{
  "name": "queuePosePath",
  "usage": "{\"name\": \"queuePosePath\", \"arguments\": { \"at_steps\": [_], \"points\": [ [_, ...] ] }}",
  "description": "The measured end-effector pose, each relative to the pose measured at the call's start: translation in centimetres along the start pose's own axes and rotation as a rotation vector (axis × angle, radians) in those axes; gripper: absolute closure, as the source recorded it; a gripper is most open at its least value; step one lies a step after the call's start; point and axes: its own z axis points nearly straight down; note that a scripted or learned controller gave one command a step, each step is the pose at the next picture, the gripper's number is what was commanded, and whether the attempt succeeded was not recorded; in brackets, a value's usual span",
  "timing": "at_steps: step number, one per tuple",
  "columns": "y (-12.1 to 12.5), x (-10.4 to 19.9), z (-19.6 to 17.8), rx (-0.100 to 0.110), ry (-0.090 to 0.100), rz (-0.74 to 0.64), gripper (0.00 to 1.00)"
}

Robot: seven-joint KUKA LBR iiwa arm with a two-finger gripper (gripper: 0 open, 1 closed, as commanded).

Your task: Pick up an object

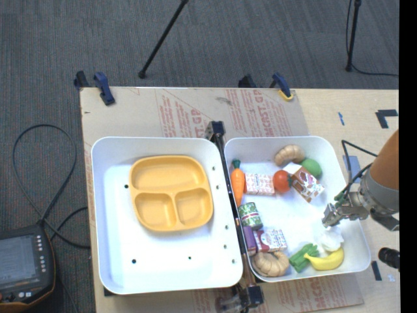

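Banana (328, 259) lies unlifted in the right bin's (296, 141) near corner, just below my gripper (331, 216), whose grip state I cannot tell; picking remains to be done.

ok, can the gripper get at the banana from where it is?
Probably yes. The gripper hangs just above the banana in the right bin; a white item lies between, touching the banana's top.

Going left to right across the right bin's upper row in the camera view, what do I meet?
Carrot → pink-and-white carton → tomato → red-and-white carton → the pincer, which sits lower.
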Motion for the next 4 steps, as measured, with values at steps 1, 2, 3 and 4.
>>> {"name": "queuePosePath", "arguments": {
  "at_steps": [1,2,3,4],
  "points": [
    [-1.9,1.0,-4.2,-0.003,-0.001,0.001,1.0],
    [-1.9,0.0,-2.7,0.0,0.0,0.003,1.0],
    [2.9,0.0,-1.7,-0.002,-0.001,0.001,1.0],
    [-1.9,-0.1,-3.8,-0.002,-0.001,0.002,1.0]
  ]
}}
